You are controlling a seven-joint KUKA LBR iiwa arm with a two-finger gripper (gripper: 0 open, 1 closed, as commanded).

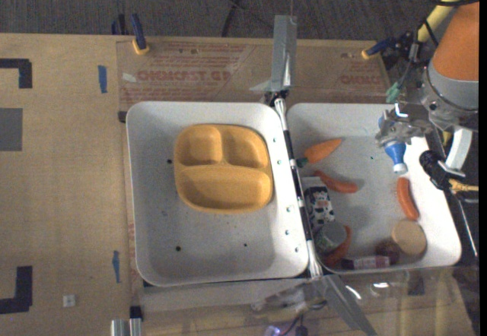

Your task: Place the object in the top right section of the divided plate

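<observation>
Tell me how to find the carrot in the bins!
Look in the right bin, the one without the yellow divided plate. The carrot lies near its upper left corner, close to the wall between the bins. It is orange, pointed at one end, and fatter than the two thin sausages nearby.

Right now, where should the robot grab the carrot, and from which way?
Grab the carrot around its thick middle, coming straight down from above. It lies flat and slanted in the right bin, with bare floor on both long sides for the fingers.
</observation>
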